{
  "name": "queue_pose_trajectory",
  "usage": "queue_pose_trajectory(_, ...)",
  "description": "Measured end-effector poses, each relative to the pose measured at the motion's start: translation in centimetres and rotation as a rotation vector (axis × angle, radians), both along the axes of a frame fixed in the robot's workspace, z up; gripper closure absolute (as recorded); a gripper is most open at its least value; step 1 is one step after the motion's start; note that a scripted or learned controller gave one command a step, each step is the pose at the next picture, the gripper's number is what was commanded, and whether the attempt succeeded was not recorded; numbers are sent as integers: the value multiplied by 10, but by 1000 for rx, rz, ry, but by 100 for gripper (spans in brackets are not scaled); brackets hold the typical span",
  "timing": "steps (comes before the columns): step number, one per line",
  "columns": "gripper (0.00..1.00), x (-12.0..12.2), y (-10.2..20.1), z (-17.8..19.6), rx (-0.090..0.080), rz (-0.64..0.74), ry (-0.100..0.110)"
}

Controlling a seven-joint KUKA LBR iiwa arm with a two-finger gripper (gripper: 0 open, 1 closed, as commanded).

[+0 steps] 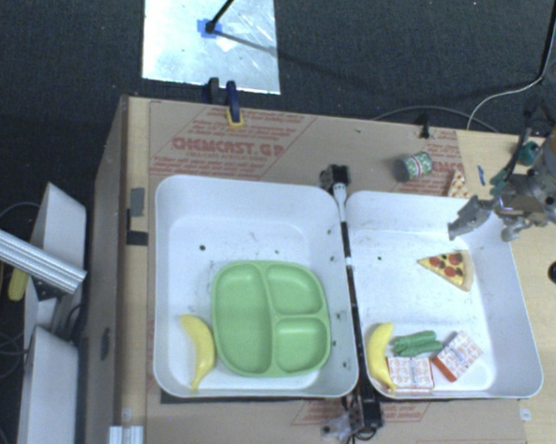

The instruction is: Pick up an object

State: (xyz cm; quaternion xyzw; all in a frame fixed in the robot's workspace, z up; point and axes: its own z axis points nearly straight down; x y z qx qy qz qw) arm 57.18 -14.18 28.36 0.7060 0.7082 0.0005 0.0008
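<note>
Bench board (264, 145) of brown printed fibre fills mid-frame, bearing two shallow white plastic bins side by side. Left bin (177, 257) holds a glossy green divided tray (272, 319) with three rounded compartments; a curved yellow banana (198, 349) lies just beside the tray's lower-left corner. Right bin (390, 233) (smooth, rounded at the corners) carries a wedge of toy pizza (447, 267) toward its upper right, and, along its lower edge, a second banana (378, 354), a ridged green vegetable (415, 343) and two small red-and-white boxes (410, 372) (458, 356) clustered close together. Grey metal gripper (486, 222) hangs over the right bin's upper-right rim, its two fingers spread apart with nothing between them, above and right of the pizza. Small green-labelled can (416, 165) lies on the board beyond the bin.
</note>
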Motion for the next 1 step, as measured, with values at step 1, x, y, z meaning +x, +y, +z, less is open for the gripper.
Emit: queue_pose_trajectory(1, 0, 1, -42, -79, 0, -2, 2)
